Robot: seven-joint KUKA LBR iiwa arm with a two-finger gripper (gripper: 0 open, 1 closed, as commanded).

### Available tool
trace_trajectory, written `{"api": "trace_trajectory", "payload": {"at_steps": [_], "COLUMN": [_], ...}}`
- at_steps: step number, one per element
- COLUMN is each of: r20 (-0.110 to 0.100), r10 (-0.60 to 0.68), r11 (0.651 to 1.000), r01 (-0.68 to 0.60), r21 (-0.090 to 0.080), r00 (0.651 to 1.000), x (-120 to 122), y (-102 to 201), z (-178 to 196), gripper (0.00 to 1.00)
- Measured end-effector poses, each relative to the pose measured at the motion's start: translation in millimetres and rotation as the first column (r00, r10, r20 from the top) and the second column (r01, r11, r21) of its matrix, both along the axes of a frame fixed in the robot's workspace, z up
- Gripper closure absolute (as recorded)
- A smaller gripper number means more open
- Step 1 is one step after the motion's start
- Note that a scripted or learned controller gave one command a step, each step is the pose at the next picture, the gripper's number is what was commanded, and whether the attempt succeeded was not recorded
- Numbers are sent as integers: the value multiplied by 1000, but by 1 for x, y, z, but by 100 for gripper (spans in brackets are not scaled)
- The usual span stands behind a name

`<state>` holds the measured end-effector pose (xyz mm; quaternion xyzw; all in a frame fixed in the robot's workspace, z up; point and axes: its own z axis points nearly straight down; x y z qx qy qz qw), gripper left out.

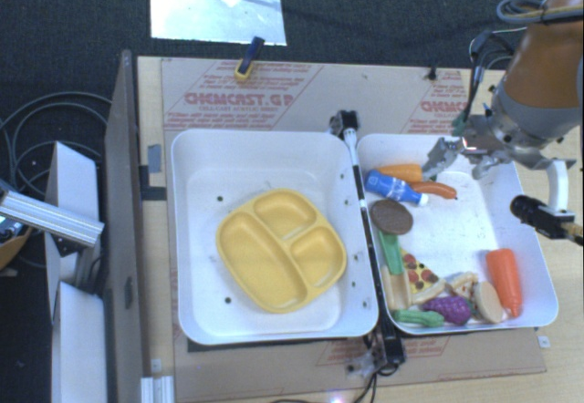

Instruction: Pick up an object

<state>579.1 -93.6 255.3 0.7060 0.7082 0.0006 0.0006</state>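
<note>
We judge this to be the approach step, with nothing lifted yet. The arm (547, 55) reaches in from the right and its pincer (461, 155) hangs over the far end of the right bin (538, 296), its 2 fingers spread apart, one (438, 158) toward the left and the other toward the right, with nothing between them. Just below and left of the pincer lie a blue bottle (394, 187) with a white cap and an orange carrot (418, 175) stretching from behind it, touching or nearly so; these look like the nearest candidates. Further toward us in the same bin sit a brown disc (392, 217), a green stick (391, 255), a pizza slice (420, 273), a purple bunch of grapes (450, 308), a tan bread piece (490, 301) and a second, fatter orange carrot (505, 278) near the right wall. The left bin (196, 173) holds 1 yellow divided plate (281, 249), well apart from the pincer. Both bins rest on the counter (274, 91). For the next move, we think the pincer needs to shift slightly left and toward us, drop straight down so its fingers straddle 1 item, likely the bottle or the thin carrot, and then close. The risk we see is catching both neighbours together, or pinching the bin's wall.
</note>
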Motion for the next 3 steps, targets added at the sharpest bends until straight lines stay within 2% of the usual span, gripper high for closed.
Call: {"api": "trace_trajectory", "payload": {"at_steps": [2, 3], "r20": [2, -4], "r10": [-3, -2], "r11": [1000, 1000], "r01": [3, 2], "r21": [-3, -1], "r00": [1000, 1000], "x": [57, 72], "y": [-60, -71], "z": [-68, -136], "gripper": [0, 0]}}
